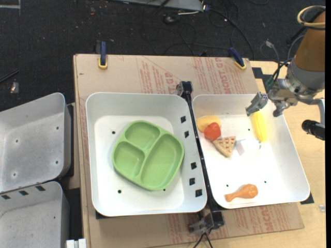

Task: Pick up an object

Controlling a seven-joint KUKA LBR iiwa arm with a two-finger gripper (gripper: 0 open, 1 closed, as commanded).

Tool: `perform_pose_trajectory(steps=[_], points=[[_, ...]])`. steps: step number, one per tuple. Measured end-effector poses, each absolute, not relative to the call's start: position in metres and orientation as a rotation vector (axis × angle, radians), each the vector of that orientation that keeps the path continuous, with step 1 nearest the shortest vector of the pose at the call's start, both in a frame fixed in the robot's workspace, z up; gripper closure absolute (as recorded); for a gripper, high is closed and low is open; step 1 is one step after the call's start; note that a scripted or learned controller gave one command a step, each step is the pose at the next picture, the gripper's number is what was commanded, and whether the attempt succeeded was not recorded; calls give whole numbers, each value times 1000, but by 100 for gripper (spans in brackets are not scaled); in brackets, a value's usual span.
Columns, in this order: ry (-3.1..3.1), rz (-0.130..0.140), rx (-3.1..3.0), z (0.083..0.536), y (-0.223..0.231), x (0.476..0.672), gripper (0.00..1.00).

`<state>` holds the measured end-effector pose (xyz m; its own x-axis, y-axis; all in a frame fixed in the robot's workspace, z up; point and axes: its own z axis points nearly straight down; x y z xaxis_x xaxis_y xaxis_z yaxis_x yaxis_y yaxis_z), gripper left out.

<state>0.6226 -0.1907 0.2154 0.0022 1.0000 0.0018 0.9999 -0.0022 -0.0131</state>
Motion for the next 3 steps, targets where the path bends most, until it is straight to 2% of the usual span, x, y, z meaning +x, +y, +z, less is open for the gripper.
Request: perform_pose_trajectory(steps=[1, 2, 3], points=[[-2223, 1, -2221, 225, -190, 625, 0], [-2220, 4, -2218, 175, -181, 620, 0], [-2224, 2, -2217, 128, -174, 623, 0]])
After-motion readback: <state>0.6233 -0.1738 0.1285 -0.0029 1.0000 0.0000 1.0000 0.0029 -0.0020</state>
